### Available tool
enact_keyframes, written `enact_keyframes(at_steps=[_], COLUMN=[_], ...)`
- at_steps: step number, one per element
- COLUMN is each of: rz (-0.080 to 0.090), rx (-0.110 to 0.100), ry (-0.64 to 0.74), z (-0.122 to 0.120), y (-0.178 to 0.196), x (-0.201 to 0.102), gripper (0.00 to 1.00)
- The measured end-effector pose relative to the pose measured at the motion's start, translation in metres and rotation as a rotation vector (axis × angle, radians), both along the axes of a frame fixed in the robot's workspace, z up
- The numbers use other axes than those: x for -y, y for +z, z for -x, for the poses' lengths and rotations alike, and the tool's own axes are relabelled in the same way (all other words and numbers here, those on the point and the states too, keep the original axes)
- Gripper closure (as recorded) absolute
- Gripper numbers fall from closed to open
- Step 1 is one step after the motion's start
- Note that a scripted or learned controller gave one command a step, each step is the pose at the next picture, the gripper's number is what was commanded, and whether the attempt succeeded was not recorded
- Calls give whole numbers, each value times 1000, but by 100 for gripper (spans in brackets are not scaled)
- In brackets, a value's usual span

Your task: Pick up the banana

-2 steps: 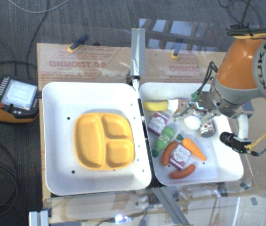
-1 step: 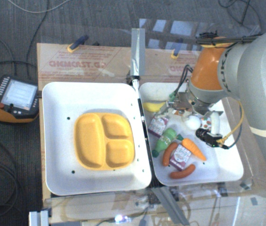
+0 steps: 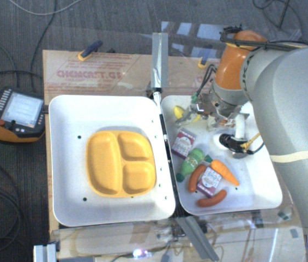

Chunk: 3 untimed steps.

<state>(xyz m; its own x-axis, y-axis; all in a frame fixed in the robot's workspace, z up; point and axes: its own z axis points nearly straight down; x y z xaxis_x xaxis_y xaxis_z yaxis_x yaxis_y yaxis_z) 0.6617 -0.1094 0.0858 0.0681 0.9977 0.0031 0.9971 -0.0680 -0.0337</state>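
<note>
The banana (image 3: pixel 179 112) is a small yellow piece lying in the far left corner of the right bin (image 3: pixel 263 195). My gripper (image 3: pixel 197 110) hangs low over the back of that bin, just to the right of the banana and very close to it. Whether it touches the banana I cannot tell. The grey arm with its orange band comes in from the right and covers the bin's far right part.
The right bin also holds a red-and-white carton (image 3: pixel 183 144), a green bottle (image 3: pixel 191 162), a carrot (image 3: pixel 224 171), a second carton (image 3: pixel 210 182) and two red sausages (image 3: pixel 212 198). A yellow compartment plate (image 3: pixel 122 162) lies in the left bin (image 3: pixel 66 124).
</note>
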Motion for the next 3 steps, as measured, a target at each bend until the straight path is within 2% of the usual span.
enact_keyframes(at_steps=[1,2,3], rz=[8,13,13], rx=[-6,1,3], ry=[-129,-55,-51], z=[1,0,-1], y=[0,0,10], x=[-7,-6,-8], gripper=[0,0,100])
